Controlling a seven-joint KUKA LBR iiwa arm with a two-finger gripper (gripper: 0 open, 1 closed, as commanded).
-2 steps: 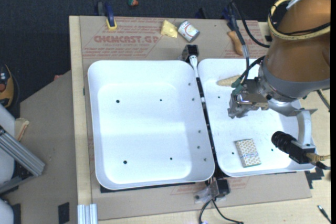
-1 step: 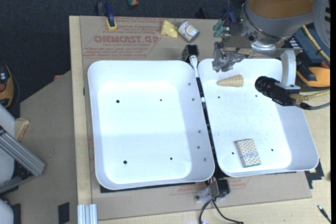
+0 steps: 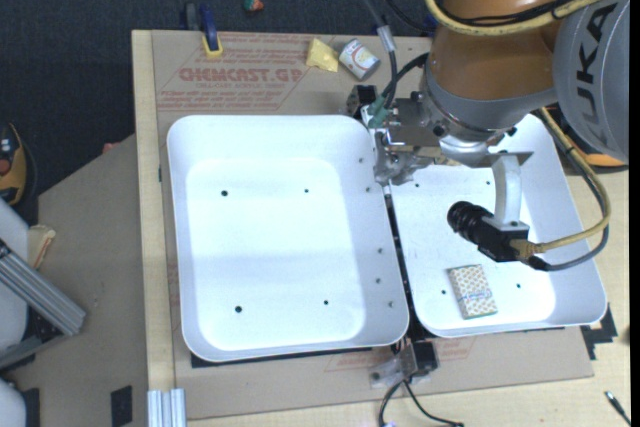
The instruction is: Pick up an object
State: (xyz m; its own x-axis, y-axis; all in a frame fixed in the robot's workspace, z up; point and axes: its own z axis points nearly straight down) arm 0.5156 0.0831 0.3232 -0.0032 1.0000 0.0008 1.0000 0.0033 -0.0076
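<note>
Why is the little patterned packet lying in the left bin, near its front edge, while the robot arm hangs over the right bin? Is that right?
Not quite. The camera view shows the little patterned packet lying in the right bin, near its front edge, not the left bin. The robot arm does hang over the right bin.

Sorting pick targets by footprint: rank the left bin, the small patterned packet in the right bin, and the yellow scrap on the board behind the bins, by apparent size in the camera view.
1. Left bin, by far the largest.
2. Patterned packet.
3. Yellow scrap, a bit smaller than the packet, though it lies farther from the camera, so this last ranking is unsure.
</note>
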